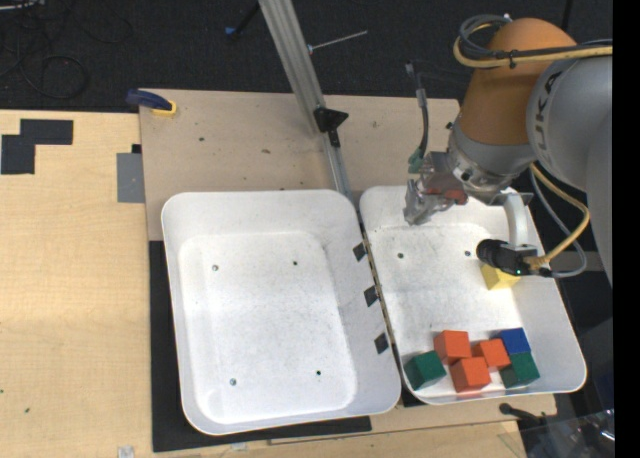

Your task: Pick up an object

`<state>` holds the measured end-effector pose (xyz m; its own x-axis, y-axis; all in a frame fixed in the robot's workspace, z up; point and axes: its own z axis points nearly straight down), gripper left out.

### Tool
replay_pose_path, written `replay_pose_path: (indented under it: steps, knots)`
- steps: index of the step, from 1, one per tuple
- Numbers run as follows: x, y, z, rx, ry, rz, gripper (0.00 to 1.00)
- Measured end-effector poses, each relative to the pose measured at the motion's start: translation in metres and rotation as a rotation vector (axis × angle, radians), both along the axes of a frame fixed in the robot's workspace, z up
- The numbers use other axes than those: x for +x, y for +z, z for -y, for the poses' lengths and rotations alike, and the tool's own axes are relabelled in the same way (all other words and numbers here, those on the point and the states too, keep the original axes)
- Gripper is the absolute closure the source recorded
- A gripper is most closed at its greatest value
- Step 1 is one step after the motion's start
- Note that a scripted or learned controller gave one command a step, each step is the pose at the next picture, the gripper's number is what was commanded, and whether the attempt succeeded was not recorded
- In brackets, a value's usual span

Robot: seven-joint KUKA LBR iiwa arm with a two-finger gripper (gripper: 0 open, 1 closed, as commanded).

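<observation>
Blocks (474, 357) clustered at near edge of right bin (430, 276): orange, green, blue, touching. Yellow block (497, 277) alone by right wall. Gripper (420, 208) poised over far-left corner of right bin, well apart from blocks, probably between tries. Finger gap unreadable; nothing seen held.

The wooden bench (250, 151) carries two shallow white bins side by side: the left bin (190, 216) and the right bin (385, 206). A small blue-and-yellow item (152, 101), possibly a clamp, lies at its far-left corner.
</observation>
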<state>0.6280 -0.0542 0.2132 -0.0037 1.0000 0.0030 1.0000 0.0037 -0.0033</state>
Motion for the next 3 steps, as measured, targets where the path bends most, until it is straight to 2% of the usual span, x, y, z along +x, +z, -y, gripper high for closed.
replay_pose_path:
  steps: [2,3]
  knots:
    - [-0.033,-0.007,-0.093,-0.001,0.0,-0.003,1.0]
    - [-0.045,0.009,-0.142,-0.001,0.0,0.001,1.0]
